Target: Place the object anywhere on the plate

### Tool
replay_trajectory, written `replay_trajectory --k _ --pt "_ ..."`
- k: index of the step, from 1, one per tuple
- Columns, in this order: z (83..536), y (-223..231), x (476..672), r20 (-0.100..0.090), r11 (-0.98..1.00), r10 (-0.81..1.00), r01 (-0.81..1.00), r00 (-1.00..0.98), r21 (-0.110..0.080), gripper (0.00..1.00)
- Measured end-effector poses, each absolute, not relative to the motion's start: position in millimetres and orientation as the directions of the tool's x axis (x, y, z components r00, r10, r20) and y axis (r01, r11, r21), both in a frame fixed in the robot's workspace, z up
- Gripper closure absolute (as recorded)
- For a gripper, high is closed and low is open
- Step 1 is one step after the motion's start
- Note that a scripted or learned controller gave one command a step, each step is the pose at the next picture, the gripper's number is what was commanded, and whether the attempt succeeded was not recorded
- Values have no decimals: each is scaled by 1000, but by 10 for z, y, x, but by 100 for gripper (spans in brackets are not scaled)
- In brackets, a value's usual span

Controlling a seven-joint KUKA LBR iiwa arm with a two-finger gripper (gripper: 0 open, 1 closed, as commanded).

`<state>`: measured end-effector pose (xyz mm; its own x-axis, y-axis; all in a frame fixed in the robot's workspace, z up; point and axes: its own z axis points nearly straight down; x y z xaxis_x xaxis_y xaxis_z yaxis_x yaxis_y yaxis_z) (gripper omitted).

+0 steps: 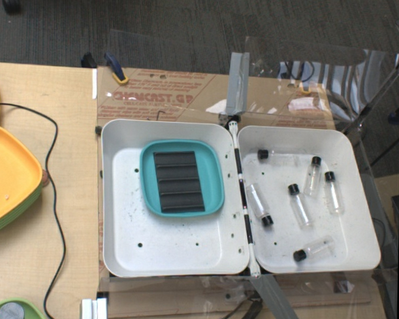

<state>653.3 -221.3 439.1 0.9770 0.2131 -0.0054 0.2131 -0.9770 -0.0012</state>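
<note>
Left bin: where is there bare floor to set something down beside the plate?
Left bin: a broad bare strip between the teal plate and the near wall, a narrower one along the left wall. Right bin is crowded with scattered vials.

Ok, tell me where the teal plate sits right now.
In the camera view the teal plate lies in the left bin, toward its upper middle, with a dark ridged insert on it. The clear vials lie in the right bin.

Left of the white bins (114,251), stacked orange dishes (9,181) sit on the wooden desk (51,98) beside a black cable (53,203) (it loops downward), while printed cardboard (162,92) lies behind.
</note>
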Motion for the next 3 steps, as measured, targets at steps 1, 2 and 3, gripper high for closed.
replay_trajectory --k 1,2,3 --pt "4395 -2213 6540 -4 -979 205 205 979 -1 0" --pt "4394 -2221 6501 -5 -980 200 200 980 -2 0" --pt "4395 -2214 6543 -5 -979 204 204 979 -1 0"
